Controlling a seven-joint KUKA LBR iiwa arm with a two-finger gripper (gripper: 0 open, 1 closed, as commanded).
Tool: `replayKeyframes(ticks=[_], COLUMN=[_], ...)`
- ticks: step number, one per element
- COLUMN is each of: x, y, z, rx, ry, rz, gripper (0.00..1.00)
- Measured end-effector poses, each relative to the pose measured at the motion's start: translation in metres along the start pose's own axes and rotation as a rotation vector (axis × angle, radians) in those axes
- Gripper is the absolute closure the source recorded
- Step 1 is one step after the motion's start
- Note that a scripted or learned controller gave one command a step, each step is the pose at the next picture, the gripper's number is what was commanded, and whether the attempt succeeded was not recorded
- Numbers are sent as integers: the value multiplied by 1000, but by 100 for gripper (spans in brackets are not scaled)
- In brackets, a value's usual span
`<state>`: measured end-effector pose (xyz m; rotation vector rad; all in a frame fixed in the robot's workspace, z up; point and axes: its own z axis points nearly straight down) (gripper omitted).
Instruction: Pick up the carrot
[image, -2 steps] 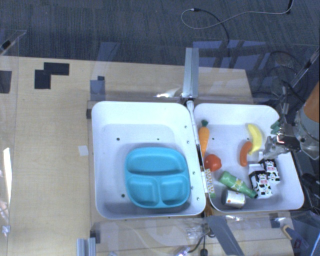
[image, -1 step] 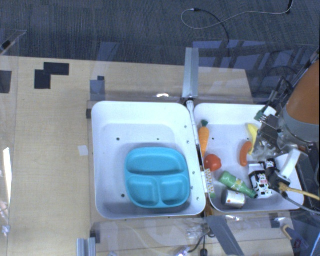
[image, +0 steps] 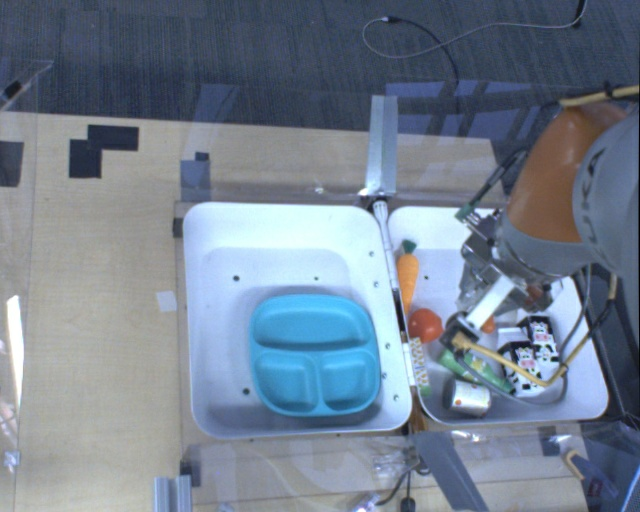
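The carrot (image: 408, 276), orange with a small green top, lies in the right bin (image: 590, 395) against its left wall, pointing toward the near side. My gripper (image: 478, 258) hangs over the middle of that bin, to the right of the carrot and apart from it. The grey arm with its orange band (image: 548, 185) covers the bin's far right part. Nothing shows between the gripper and the carrot.
A red tomato (image: 425, 324) sits just below the carrot. A silver can (image: 467, 398), a green packet (image: 484, 369) and black-and-white patterned pieces (image: 532, 345) crowd the near right. The left bin (image: 215, 250) holds a blue divided tray (image: 314, 352).
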<state>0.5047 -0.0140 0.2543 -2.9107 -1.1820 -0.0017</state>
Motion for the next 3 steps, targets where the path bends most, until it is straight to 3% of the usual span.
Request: replayKeyframes(ticks=[1,2,3], x=[24,-2,67], y=[-39,-22,-84], z=[-11,-86,-30], rx=[-2,-3,0], ry=[1,3,3], rz=[265,250,555], gripper=[100,100,100])
